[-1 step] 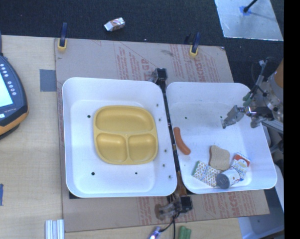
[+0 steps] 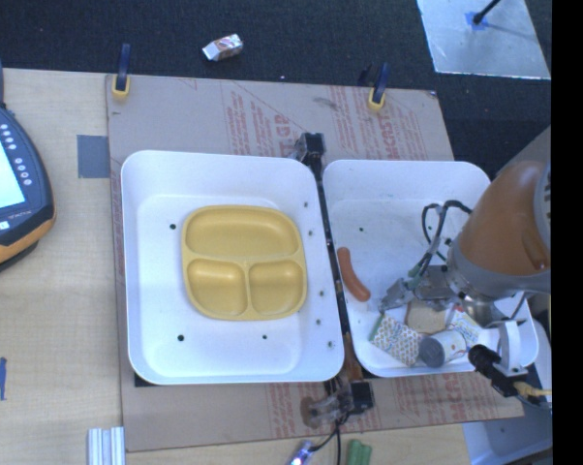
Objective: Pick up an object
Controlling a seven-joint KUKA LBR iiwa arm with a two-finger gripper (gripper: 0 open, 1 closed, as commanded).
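A yellow divided tray lies in the left bin. In the right bin an orange-brown sausage lies near the left wall. A patterned packet, a tan block, a dark grey round piece and a pale cylinder crowd the bin's near right corner. My gripper is low over that cluster, just above the tan block, under the grey and orange arm.
A teach pendant rests at the left edge of the bench. Clamps hold the cardboard at the back. A crumpled wrapper lies on the dark floor beyond. Cables and fittings hang off the arm at the bin's right corner.
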